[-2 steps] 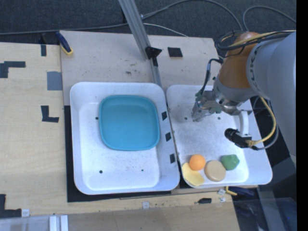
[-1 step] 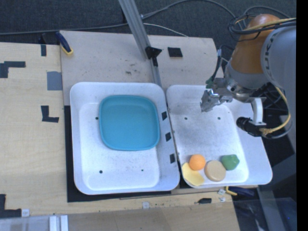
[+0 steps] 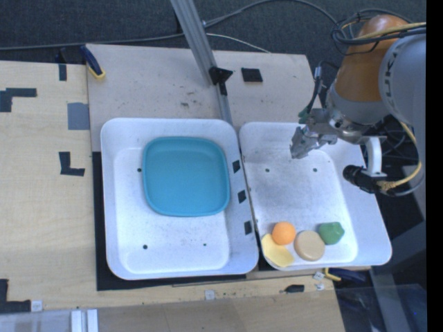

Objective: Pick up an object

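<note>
Up near the far edge of the right bin (image 3: 325, 185), the claw (image 3: 302, 148) hangs over bare white floor, pointing down, with nothing between its tips. Whether those tips are apart or together cannot be told; they read as one small dark-grey cluster. Behind it the grey wrist widens into the orange band (image 3: 360, 68) and the arm (image 3: 405, 68) that leaves by the right side, with black and yellow cables looping beside it.

All the loose things lie well apart from the claw, crowded along the near edge of the right bin. An orange ball (image 3: 283, 233) sits leftmost, touching a flat yellow piece (image 3: 277, 255) that lies in the near left corner. Just beside the ball, a round tan disc (image 3: 309, 245) overlaps the yellow piece's edge. A green lump (image 3: 331, 232) rests against the disc on its right, nearest the near right corner.

Across the divider, the left bin (image 3: 118, 185) carries a blue plate (image 3: 185, 176), square with rounded corners, lying flat toward the far edge and roughly centred between the sides.

Both bins rest on a pale bench (image 3: 41, 199) marked with dark tape pieces; a grey metal bar (image 3: 201, 40) slants down to the gap between the bins at their far edge.
</note>
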Controlling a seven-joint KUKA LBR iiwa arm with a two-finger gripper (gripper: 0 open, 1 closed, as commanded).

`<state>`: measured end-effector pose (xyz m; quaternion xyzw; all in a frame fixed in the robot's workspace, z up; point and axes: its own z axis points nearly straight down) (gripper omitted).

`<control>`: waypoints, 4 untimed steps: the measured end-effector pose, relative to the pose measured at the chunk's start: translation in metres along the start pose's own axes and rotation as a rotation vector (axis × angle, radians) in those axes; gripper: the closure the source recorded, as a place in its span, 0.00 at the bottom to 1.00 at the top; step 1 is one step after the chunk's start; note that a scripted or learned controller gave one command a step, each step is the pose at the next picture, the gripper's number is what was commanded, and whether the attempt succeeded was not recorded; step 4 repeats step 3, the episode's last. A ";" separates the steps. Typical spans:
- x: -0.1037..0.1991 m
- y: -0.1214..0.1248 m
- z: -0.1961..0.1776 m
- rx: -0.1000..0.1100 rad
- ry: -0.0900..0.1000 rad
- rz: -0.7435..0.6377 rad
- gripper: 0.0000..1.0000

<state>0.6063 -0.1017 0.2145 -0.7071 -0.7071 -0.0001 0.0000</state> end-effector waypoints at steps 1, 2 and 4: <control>0.052 -0.007 -0.013 -0.001 0.001 -0.004 1.00; 0.106 -0.010 -0.006 0.001 0.001 -0.004 1.00; 0.158 -0.033 -0.008 0.001 0.001 -0.005 1.00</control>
